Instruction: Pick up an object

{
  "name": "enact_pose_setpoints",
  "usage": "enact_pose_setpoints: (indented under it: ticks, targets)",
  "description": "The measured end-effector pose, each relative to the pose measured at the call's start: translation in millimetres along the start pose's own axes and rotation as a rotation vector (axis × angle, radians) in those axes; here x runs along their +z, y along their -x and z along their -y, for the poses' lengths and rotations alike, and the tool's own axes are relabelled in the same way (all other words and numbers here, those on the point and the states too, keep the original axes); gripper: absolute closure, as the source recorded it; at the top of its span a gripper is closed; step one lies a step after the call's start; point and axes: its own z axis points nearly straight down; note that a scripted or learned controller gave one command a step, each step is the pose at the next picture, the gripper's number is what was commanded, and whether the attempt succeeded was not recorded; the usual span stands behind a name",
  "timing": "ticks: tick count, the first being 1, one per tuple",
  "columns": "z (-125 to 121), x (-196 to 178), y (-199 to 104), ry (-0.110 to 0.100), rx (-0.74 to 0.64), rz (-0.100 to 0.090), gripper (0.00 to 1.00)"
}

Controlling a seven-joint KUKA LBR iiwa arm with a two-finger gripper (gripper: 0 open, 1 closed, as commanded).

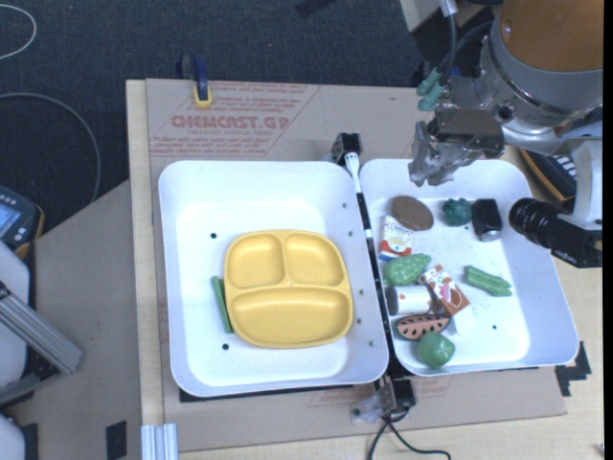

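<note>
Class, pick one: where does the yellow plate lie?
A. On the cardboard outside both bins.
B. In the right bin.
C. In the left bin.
C: the plate lies flat in the left bin, beside a green strip; the gripper hangs over the right bin.

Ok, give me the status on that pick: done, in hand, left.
Done: nothing yet; the brown oval piece, the green pickle and the other items lie in the right bin. In hand: the gripper hangs over that bin's far edge, just beyond the brown oval piece, carrying nothing I can see. Left: the descent, grasp and lift.
</note>
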Motion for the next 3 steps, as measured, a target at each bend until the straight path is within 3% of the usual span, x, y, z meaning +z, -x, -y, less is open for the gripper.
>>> enact_pose_setpoints:
  ticks: [1, 2, 3]
  targets:
    - [5.2, 139.4, -24.9, -0.035, -0.002, 0.007, 1.00]
    - [2.6, 121.6, -24.0, -0.017, -0.003, 0.004, 1.00]
    - [1.9, 111.8, -24.3, -0.015, -0.003, 0.005, 1.00]
